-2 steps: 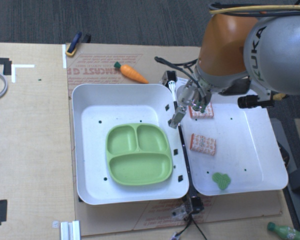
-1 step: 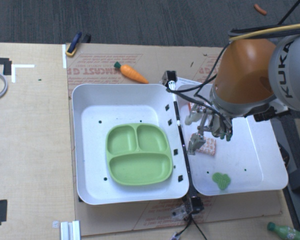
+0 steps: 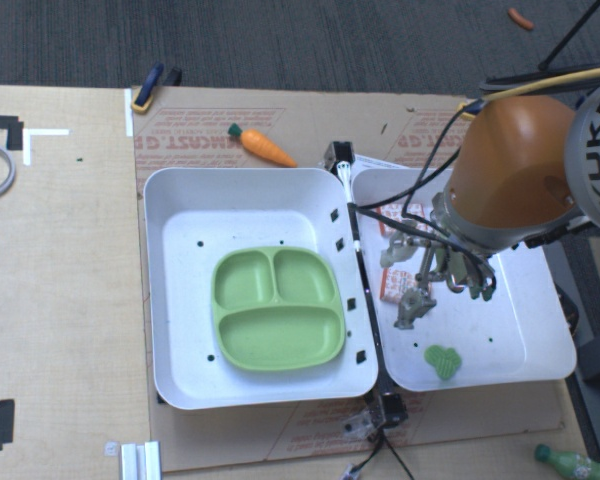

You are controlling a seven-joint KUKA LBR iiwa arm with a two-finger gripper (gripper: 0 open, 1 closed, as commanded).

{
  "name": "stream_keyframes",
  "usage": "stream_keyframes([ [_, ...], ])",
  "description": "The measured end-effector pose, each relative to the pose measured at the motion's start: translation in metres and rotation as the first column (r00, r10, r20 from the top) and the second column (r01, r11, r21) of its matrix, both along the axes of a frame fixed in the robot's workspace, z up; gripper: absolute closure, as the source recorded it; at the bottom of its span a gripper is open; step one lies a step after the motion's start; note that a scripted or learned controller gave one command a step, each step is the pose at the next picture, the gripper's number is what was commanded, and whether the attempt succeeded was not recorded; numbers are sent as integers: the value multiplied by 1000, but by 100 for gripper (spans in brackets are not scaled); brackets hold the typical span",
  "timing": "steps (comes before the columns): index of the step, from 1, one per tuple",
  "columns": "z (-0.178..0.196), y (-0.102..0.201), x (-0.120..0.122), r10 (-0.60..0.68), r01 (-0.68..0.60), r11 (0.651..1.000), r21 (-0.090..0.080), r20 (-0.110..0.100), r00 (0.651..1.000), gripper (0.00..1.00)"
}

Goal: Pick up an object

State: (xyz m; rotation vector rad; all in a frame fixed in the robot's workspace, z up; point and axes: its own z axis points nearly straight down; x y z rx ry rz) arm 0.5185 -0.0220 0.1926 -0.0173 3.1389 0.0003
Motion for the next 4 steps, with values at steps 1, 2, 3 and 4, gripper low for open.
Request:
stream_keyframes([
  [1,0,13,81,479,-479,878,-1,2,878,0],
  [2,0,12,76,568,-568,823,0,0,823,0],
  [3,0,-1,91,767,-767,642,-3,2,642,0],
  [4,0,-14,91,966,-966,260,-4,1,260,0],
])
